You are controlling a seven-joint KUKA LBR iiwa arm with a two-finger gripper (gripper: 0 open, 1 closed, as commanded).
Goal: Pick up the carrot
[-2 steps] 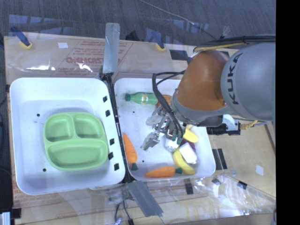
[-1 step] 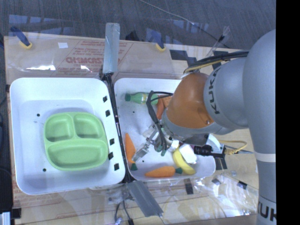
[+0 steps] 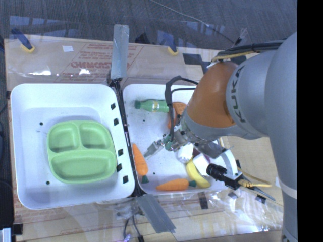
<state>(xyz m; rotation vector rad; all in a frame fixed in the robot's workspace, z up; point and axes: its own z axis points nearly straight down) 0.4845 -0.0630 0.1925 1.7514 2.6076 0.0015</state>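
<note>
Two carrots lie in the right bin [image 3: 151, 92]. One carrot [image 3: 139, 158] rests along the bin's left wall, its green end toward the front. The other carrot [image 3: 173, 185] lies flat by the front wall, its green end touching a banana. My gripper [image 3: 162, 146] hangs low over the middle of the bin, pointing left, its fingers [image 3: 153, 148] open with nothing between them. It is a short way right of the left-wall carrot and apart from it. The orange wrist band hides the bin's right part.
A green bottle [image 3: 153, 105] lies at the back of the right bin beside an orange item [image 3: 178, 108] half hidden by the arm. A yellow banana [image 3: 196, 174] sits at the front right. The left bin [image 3: 25, 135] holds a green divided plate [image 3: 81, 151].
</note>
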